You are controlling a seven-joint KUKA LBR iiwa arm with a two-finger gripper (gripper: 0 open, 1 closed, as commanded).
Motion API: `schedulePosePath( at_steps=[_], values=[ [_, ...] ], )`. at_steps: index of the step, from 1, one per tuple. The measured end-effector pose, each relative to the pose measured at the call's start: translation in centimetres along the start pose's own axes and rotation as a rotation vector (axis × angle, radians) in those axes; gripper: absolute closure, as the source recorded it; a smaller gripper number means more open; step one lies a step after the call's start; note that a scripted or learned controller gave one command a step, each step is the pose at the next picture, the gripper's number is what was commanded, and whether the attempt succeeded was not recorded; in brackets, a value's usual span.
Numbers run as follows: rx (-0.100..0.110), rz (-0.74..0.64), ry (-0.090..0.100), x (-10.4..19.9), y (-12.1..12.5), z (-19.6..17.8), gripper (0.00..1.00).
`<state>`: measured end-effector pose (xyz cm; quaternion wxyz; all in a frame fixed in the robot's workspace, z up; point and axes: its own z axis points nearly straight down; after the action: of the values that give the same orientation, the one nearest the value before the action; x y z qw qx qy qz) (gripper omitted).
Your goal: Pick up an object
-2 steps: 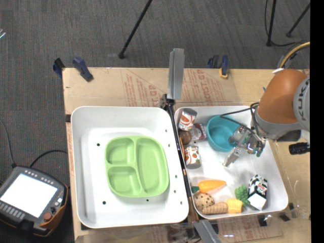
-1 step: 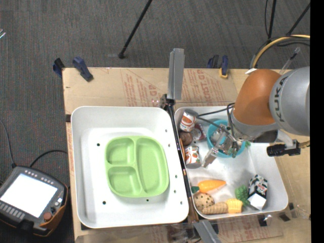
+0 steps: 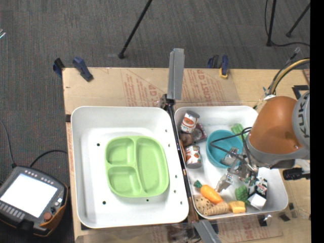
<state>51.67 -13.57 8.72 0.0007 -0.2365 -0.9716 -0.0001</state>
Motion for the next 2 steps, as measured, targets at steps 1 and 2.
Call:
schedulePosePath(
  at_steps=[1, 2],
  values=[
    [-0.003, 0.092, -0.001, -2.8, 8.3, -0.1, 0.00],
    [0.001, 0.210, -0.002, -7.8, -2.9, -0.1, 0.00]
  ],
)
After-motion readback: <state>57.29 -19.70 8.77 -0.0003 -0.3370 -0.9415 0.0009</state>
